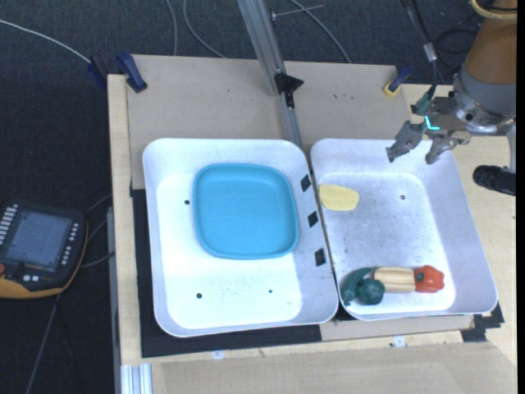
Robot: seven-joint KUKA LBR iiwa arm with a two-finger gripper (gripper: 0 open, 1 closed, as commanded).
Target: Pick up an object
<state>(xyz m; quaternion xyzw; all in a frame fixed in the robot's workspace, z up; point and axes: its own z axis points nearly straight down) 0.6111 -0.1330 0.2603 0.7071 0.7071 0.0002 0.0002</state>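
- The two-finger gripper (pixel 418 148) hangs over the far right corner of the right-hand shallow white bin (pixel 459 220) — its dark fingers spread apart, nothing between them.
- The grey arm with its orange band (pixel 495 52) is cut off at the frame's upper right.
- A pale yellow, flat rounded piece (pixel 338 197) lies by that bin's left wall.
- Along the near wall sit a dark green rounded lump (pixel 363 289), a tan stick-shaped piece (pixel 394 279) and a red rounded piece (pixel 429 279), touching in a row — too small to identify.
- A blue square plastic tray (pixel 245 210) rests in the left white bin (pixel 164 220).
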